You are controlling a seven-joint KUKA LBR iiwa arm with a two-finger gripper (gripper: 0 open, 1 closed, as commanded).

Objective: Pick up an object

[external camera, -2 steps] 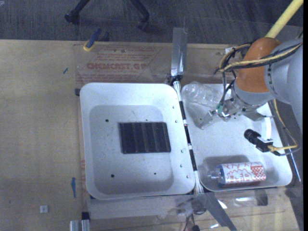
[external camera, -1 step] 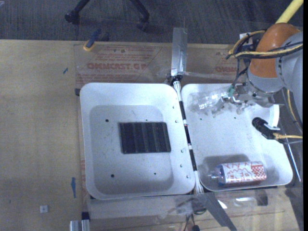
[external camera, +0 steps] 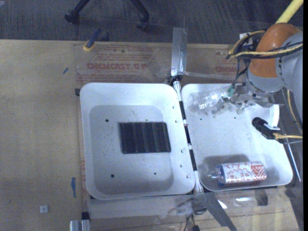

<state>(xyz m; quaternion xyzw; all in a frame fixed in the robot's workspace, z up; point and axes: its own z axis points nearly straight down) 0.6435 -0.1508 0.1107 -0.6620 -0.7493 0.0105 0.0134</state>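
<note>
Two bins are sitting side by side, and we are hovering our gripper point(external camera: 234, 96), whose grip we cannot tell, at the right bin's point(external camera: 240, 137) far edge beside a clear bottle point(external camera: 208, 101), likely our target.

One fixed camera sits high above the bench point(external camera: 38, 129) — tilted down, far enough to take in both bins — the left bin point(external camera: 91, 100) beside the right bin point(external camera: 284, 174).

Wooden bench point(external camera: 38, 129) under two white bins point(external camera: 96, 100)
</note>
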